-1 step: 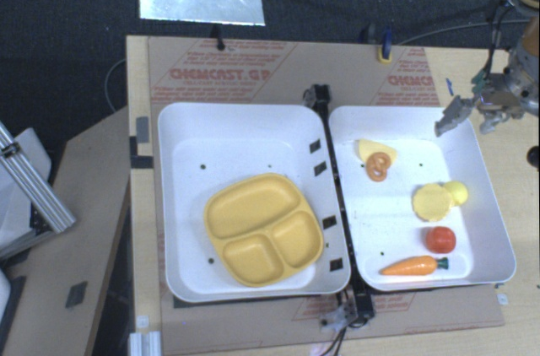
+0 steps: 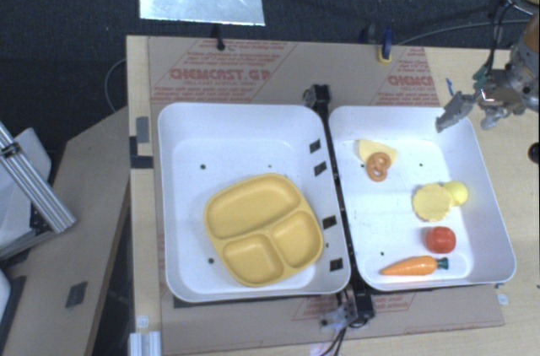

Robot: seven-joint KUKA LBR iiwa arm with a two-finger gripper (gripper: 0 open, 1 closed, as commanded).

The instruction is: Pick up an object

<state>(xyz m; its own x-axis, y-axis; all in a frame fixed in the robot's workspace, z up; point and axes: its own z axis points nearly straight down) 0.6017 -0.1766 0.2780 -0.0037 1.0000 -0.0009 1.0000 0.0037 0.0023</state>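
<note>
The pincer (image 2: 469, 111) hangs at the table's (image 2: 101, 169) right side, just above the far right corner of the right bin (image 2: 485, 177), with its two fingers (image 2: 447, 116) spread open and nothing between them. That bin holds all the small things. A pale yellow wedge (image 2: 375, 150) lies near the far left part of the bin floor, and an orange ring (image 2: 378, 167) rests just against its near edge. Toward the right wall sits a flat yellow round piece (image 2: 432, 202), touching a small yellow ball-like piece (image 2: 456, 193) on its right side. Nearer the front, a red tomato (image 2: 440, 240) stands by itself, and a carrot (image 2: 412, 266) with a green end lies along the front edge of the bin, its tip pointing left. The pincer is well apart from each of these things, closest to the wedge and ring. The left bin (image 2: 181, 177) sits just beside the right one, the two walls meeting at a row of black clips (image 2: 326, 169). In it a yellow tray (image 2: 264, 228) with three compartments lies flat, turned at a slant, toward the front right part of that bin. Both bins rest on a brown board (image 2: 245, 67) printed with red letters.
</note>
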